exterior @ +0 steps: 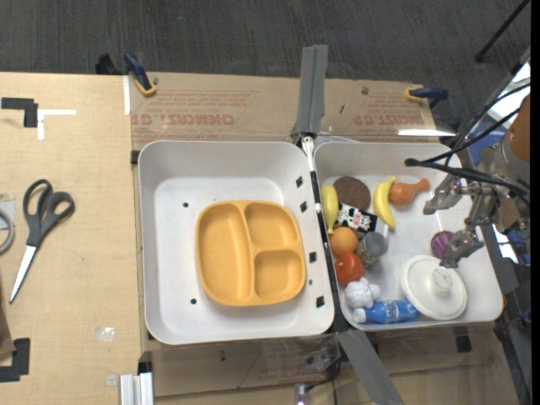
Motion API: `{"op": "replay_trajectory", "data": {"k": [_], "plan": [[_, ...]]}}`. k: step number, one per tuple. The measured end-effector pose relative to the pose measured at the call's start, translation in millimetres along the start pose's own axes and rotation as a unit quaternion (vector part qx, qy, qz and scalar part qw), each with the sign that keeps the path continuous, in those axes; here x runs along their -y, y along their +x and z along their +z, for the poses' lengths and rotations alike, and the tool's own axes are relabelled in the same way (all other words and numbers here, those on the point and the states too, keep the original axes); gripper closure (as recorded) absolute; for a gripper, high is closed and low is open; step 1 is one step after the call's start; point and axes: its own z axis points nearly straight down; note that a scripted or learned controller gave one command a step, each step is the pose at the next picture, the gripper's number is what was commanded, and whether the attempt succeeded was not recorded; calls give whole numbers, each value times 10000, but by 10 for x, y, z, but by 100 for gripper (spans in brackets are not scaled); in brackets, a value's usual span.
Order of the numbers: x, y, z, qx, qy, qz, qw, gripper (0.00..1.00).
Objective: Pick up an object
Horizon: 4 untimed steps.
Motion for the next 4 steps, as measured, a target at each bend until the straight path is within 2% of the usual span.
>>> {"op": "replay_trajectory", "data": {"k": [1,2,3,4], "plan": [[-72,-925,1128,2,0,751,9972,0],[58,-1179,1813,6,1,1100,9939,0],[869,-819,1796,23,5,696,9976,0],[837,-846,1689,47,1,666,9978,100]]}}
